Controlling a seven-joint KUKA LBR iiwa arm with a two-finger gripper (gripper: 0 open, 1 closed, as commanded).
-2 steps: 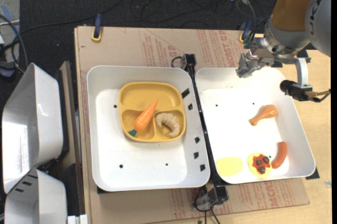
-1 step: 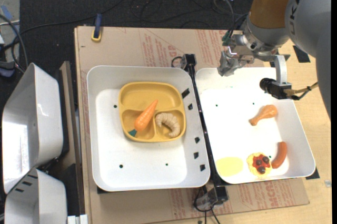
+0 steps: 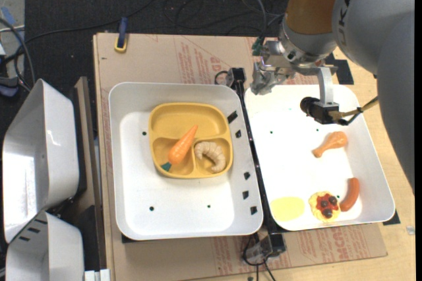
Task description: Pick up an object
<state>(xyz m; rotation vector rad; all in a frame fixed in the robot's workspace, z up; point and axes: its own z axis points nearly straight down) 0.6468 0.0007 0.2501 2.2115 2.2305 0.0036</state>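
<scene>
The gripper [image 3: 266, 80] hung over the far left corner of the right bin [image 3: 290, 157], close by the rim. Nothing showed in its grasp, and whether it was wide or narrow could not be told from up there. Nearest pickable thing was the orange drumstick [image 3: 330, 143], lying loose mid-bin, well apart from the gripper. Further toward the near edge lay the sausage [image 3: 349, 194], tilted, just beside a little round tart [image 3: 324, 204] with dark and red topping. A pale yellow disc [image 3: 288, 208] lay flat to the tart's left. Over in the left bin [image 3: 132, 197] sat a yellow divided plate [image 3: 190, 116]. A carrot [image 3: 182, 145] lay across the plate's divider, and a shrimp [image 3: 212, 156] sat curled in the compartment beside it.
</scene>
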